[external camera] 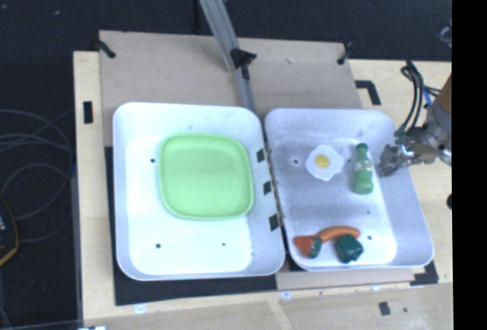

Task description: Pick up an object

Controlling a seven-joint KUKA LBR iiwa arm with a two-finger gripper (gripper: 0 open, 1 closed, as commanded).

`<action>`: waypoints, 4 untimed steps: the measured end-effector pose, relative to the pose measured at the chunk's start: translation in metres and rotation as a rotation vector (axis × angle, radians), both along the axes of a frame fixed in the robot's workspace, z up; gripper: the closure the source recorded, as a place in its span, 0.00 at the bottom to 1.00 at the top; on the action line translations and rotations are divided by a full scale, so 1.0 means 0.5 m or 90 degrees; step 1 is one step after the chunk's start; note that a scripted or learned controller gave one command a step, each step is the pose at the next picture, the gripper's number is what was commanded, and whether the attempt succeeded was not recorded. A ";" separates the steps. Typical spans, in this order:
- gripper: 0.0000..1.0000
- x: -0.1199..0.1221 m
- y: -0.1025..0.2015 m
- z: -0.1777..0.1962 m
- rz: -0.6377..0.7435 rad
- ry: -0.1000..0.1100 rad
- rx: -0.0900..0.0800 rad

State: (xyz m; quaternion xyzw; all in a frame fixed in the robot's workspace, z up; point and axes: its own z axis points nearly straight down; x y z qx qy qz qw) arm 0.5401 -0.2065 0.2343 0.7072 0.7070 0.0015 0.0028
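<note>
Nearest me, along the front wall of the right bin [411, 207], I see three small things close together: a red-orange piece [307, 245] at the left, an orange carrot [339, 233] lying with its long axis nearly left to right, and a dark green block [349, 249] just in front of the carrot's right end. The carrot looks to touch or nearly touch both neighbours; I cannot tell which.

Farther back in that bin stands or lies a green bottle [362, 169], its long axis running front to back, with the darker cap end pointing toward the far wall. Just to its left, apart from it, sits a fried egg toy [323, 162], white with a yellow centre.

In the left bin [137, 191] I see a light green square plate [205, 176] lying flat near the middle.

The tool [389, 161] hangs at the right bin's right wall, just beside the bottle with a slim gap between them. I cannot tell how it is set; it is too small and dark. Nothing is visibly gripped.

Beyond the bins, the tan tabotop board is bare tabletop [304, 77], crossed by a slanted grey rail [217, 9].
</note>
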 end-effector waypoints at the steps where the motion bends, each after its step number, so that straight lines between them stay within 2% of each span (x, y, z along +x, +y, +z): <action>1: 1.00 0.000 -0.001 -0.033 0.000 0.004 0.001; 2: 1.00 0.009 0.093 -0.035 0.002 0.003 0.001; 3: 1.00 0.032 0.213 -0.026 0.003 0.003 0.002; 4: 1.00 0.063 0.304 -0.035 0.002 0.004 0.002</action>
